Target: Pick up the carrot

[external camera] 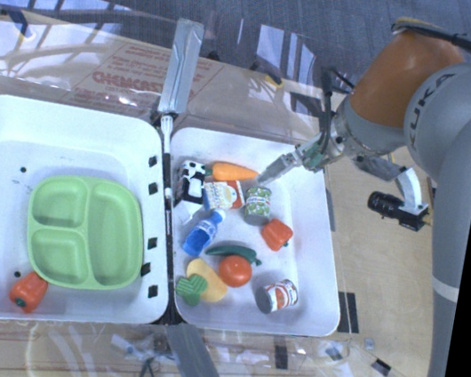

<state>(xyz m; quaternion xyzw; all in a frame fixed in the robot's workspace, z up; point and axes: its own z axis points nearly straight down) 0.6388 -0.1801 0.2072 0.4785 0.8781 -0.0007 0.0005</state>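
The carrot [234, 173] is orange and lies on its side near the back wall of the right bin [317, 261], its tip pointing right. My gripper [270, 174] reaches down from the upper right on the grey arm. Its tip hangs just right of the carrot's tip and above a green can [257, 203]. Nothing is visibly held.
The right bin also holds a white carton [221, 195], a blue bottle [203, 231], an orange pepper [276, 233], a tomato [235, 270], a tin can [277, 295] and a yellow toy [205, 282]. The left bin [2, 133] holds a green divided plate [85, 232] and a red pepper [28, 290].
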